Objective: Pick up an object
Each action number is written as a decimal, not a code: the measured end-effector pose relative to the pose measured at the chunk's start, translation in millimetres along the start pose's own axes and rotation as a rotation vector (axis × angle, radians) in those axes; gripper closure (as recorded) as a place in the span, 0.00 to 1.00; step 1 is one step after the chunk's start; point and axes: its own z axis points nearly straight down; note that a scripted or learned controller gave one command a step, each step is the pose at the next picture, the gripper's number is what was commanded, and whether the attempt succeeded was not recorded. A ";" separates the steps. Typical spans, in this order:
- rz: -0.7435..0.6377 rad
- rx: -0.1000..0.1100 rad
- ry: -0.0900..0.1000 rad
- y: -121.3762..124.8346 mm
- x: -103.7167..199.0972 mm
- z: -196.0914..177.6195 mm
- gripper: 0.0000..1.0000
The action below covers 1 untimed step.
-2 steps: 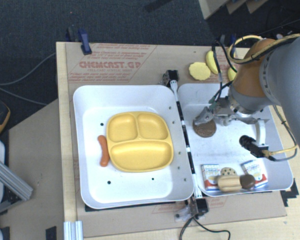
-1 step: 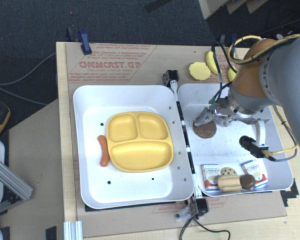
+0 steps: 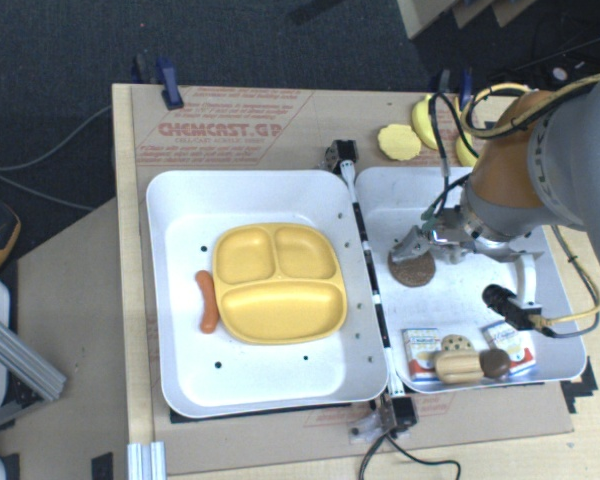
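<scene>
A round brown disc, like a cookie, lies on the floor of the right bin near its left wall. My gripper hangs directly over the disc's upper edge, at the end of the grey arm with the orange band that reaches in from the right. Whether the gripper touches the disc cannot be made out. Along the right bin's front edge lie a tan bread roll, a small cookie and a printed packet.
The left bin holds a yellow divided plate with an orange sausage beside its left side. Behind the right bin, on the bench, sit a yellow lemon-like piece and a banana. Cables loop above the arm.
</scene>
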 end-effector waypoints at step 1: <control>-0.001 -0.001 -0.001 -14.7 3.4 -0.2 0.00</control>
